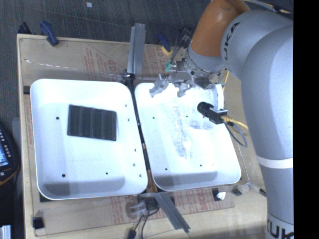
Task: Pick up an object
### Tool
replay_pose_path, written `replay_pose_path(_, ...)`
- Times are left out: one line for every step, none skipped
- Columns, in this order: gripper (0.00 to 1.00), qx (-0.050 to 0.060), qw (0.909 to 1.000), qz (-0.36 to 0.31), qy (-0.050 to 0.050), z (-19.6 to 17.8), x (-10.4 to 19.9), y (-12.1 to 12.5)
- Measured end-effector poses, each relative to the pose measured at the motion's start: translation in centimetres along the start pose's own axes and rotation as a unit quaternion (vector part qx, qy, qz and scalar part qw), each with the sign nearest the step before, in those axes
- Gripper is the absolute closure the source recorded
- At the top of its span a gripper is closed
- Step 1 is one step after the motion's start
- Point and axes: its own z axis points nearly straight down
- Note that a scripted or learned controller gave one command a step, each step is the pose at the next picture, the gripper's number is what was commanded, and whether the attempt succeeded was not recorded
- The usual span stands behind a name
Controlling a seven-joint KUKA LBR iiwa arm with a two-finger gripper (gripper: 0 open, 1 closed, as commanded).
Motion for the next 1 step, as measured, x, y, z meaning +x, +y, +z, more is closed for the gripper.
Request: replay_pose_path(0.0, -0.003, 0.983, 0.184, 0.0, -8.18, -8.92, 1.35)
